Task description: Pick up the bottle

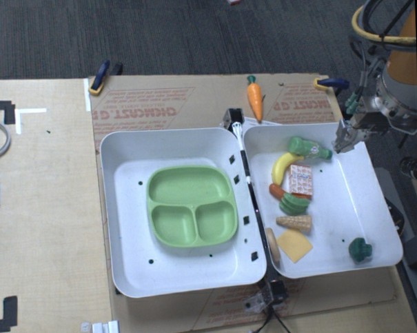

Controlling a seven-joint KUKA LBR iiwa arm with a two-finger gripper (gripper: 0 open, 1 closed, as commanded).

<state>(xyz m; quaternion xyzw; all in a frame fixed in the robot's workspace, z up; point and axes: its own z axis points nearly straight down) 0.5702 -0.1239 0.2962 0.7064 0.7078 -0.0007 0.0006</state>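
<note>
The bottle [308, 148], green and lying on its side, is found in the right bin [366, 211] toward its twelve o'clock wall, with its cap end pointing to three o'clock. It lies just beside the banana [283, 167], which sits at its seven o'clock. The hand [345, 141] is seen at the bin's upper right corner, at three o'clock from the bottle and near its cap end; nothing is held in it, and whether it is open or closed cannot be told from this angle.

The step in hand is judged to be the approach. It would be done well if the hand were brought over the bottle's body rather than its narrow cap, turned so that the grip crosses the bottle's long axis, and lowered clear of the banana and the bin wall. A round body lying flat is likely to roll if it is nudged off-centre.

The red-and-white carton [301, 180], the cone [295, 223], the cheese wedge [295, 245] and a small green toy [360, 249] are scattered toward six o'clock. A green divided plate [193, 206] is held in the left bin [121, 221]. Both bins rest on cardboard [144, 106] over the pale tabletop [44, 204], with a toy carrot [254, 97] at twelve o'clock and dark carpet [188, 25] beyond.
</note>
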